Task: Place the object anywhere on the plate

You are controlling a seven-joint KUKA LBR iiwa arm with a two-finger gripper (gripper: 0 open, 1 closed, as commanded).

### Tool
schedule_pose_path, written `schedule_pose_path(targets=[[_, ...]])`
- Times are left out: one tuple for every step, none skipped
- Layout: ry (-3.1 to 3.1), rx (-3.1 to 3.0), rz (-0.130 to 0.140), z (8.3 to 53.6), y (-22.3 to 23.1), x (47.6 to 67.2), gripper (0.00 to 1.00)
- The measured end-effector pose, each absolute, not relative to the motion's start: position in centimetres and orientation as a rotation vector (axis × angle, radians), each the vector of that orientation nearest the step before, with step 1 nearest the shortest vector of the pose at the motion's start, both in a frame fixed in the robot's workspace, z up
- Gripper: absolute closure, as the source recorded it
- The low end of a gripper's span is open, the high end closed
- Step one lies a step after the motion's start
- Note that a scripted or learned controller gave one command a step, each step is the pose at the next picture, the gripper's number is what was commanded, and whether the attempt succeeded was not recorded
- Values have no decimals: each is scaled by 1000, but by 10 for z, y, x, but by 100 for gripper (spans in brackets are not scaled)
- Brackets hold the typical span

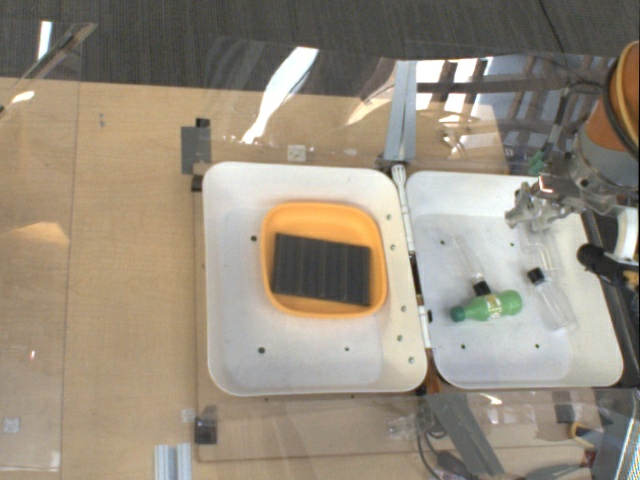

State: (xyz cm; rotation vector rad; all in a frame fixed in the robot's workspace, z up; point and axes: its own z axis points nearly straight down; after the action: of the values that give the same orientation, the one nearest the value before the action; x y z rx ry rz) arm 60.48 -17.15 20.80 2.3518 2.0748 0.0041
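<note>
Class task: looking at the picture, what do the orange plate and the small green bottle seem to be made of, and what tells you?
Plate: probably matt plastic, judging by its even orange colour and soft rounded rim. Bottle: likely glossy plastic, given its bright green body with a pale highlight; too small to be sure.

Green bottle point(487, 308) left below the silvery pincer point(541, 206); farther left, orange plate point(323, 226) bearing a dark ribbed insert point(322, 269); white bins point(232, 298); tan worktop point(90, 268).
</note>
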Motion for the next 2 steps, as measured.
schedule_pose_path(targets=[[2305,2129,5,141,-154,563,100],[2246,2189,7,216,-90,537,100]])
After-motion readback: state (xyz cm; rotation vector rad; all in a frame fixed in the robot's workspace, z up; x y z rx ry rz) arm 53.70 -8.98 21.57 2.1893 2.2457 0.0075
